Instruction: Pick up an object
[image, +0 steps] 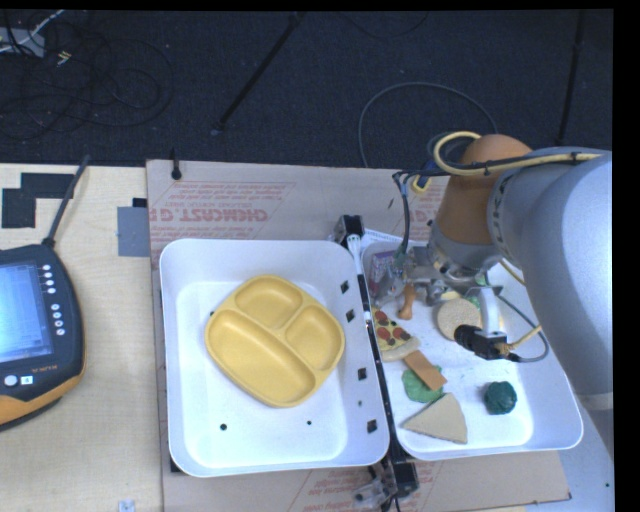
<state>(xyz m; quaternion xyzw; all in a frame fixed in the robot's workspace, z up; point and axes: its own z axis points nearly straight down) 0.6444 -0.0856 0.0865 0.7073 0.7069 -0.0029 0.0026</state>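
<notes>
My gripper (392, 272) is low over the back left corner of the right bin (560, 425), beneath the orange wrist band. A small orange-brown stick (407, 300) lies right beside it, and whether they touch is unclear. In front of that lie a toy pizza slice (392, 338), a brown strip (425, 370) on a green piece (420, 389), and a tan wedge (440, 420). A round cream disc (457, 318) is partly under the wrist. A dark green lump (501, 397) rests toward the right.
The left bin (190, 420) holds a yellow divided plate (275, 338). The black divider between the bins (365, 340) runs just left of the gripper. A handheld pendant (30, 325) lies on the bench at far left. The grey arm (565, 260) covers the right bin's back right.
</notes>
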